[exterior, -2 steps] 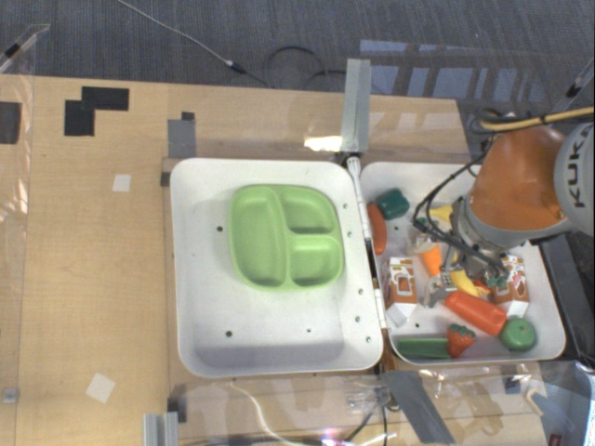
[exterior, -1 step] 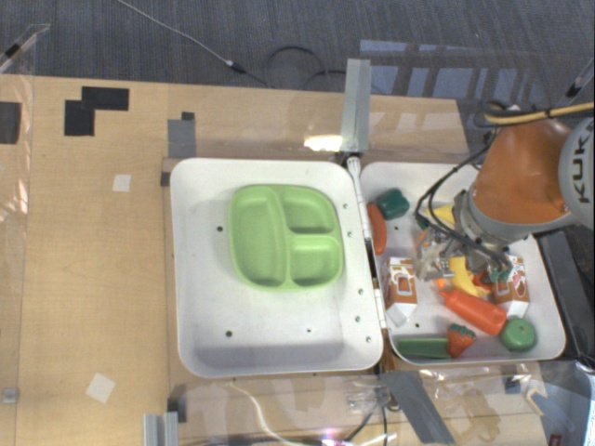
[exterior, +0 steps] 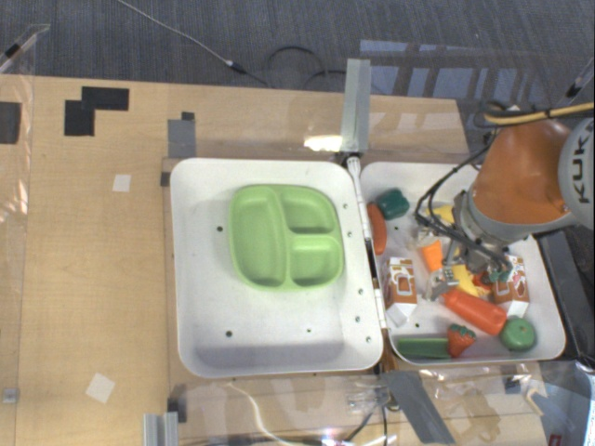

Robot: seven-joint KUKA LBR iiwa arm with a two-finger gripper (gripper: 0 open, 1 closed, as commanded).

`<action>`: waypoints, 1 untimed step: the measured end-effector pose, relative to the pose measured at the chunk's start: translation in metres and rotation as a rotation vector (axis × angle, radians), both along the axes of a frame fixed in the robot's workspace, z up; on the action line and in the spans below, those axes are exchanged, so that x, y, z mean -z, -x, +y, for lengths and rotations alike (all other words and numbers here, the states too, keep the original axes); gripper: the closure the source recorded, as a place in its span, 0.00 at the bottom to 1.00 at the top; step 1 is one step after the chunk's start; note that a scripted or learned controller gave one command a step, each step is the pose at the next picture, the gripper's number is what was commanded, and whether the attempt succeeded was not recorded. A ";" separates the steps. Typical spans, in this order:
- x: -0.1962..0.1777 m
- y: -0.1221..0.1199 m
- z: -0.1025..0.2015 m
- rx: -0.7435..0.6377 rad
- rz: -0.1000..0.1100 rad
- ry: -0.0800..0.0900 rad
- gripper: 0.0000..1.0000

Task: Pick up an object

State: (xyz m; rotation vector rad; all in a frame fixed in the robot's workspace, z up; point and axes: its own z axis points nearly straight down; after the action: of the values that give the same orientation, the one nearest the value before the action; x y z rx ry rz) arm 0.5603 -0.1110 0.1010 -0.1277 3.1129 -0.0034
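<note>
Here the two-finger gripper [exterior: 462, 277] hangs low in the right white bin [exterior: 550, 334], just above the orange plastic carrot [exterior: 476, 312]; its finger state cannot be told.

bench [exterior: 84, 277]: matt wood | bins [exterior: 200, 342]: smooth white plastic | tray [exterior: 284, 237]: glossy green plastic

A tan wooden desk [exterior: 84, 277] fills the frame's lower part. Two white bins sit side by side on it: the left bin [exterior: 200, 342] at centre, the right bin [exterior: 548, 337] at right. Black patches [exterior: 93, 108] mark its upper left.
</note>
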 end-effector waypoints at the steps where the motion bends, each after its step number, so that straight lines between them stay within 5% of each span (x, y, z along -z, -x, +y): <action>1: 0.012 0.012 -0.001 0.072 0.009 -0.002 0.00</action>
State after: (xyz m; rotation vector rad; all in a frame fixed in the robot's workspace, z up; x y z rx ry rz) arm 0.5482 -0.1124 0.0894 -0.0150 3.1249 -0.0012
